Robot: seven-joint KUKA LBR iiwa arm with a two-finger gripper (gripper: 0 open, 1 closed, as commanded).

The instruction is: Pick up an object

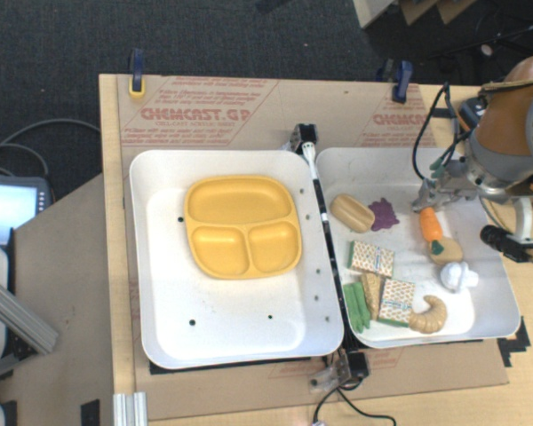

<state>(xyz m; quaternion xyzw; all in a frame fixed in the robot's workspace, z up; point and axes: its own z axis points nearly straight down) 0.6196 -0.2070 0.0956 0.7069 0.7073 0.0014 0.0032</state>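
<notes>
Two white bins sit side by side on the desk (249,114). The left bin (160,327) holds a yellow divided tray (243,224). The right bin (489,313) holds toy food: a bread roll (352,212), a carrot (432,225), crackers (373,259), a croissant (429,313). The tool (437,195) hangs above the carrot, near the desk's right edge.

A tabletop (249,105) covered in brown paper with red lettering carries two shallow white bins side by side. The left bin (160,264) holds a yellow divided tray (242,224) with three compartments, lying towards the far side. Two blue clamps (138,71) (401,80) grip the tabletop's far edge. Dark carpet (204,16) lies beyond.
</notes>
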